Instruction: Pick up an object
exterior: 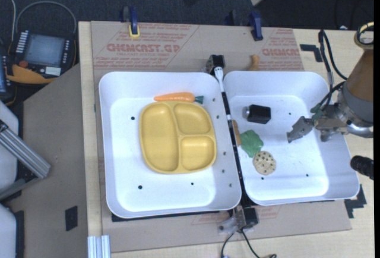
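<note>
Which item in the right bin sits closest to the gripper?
The black block, nearest the gripper. The green piece and speckled cookie lie further left, by the bin's left wall.

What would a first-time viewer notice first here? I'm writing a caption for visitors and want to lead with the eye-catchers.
The big yellow divided plate in the left bin stands out, with an orange carrot lying along its far edge. In the right bin, a black block, a green piece and a speckled cookie lie near the left wall, while the gripper hangs over the bin's right half.
</note>
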Controlling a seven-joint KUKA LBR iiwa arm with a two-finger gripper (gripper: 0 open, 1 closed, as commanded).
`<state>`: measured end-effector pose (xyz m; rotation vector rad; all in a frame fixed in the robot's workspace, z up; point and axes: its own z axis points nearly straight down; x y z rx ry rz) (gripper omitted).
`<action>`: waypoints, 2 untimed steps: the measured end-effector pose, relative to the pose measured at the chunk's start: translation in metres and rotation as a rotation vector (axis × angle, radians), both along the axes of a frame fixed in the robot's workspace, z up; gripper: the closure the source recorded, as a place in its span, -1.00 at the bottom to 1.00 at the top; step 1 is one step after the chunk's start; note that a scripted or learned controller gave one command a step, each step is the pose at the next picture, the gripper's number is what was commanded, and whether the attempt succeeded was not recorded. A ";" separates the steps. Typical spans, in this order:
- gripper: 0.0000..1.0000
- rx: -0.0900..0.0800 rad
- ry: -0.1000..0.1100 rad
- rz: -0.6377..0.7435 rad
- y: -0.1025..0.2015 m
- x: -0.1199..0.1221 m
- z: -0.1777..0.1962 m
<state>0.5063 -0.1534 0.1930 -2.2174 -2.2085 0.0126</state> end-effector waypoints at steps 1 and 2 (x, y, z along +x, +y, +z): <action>-1.00 -0.003 -0.014 0.004 0.000 0.003 0.007; -1.00 0.000 -0.008 0.004 -0.001 0.008 -0.055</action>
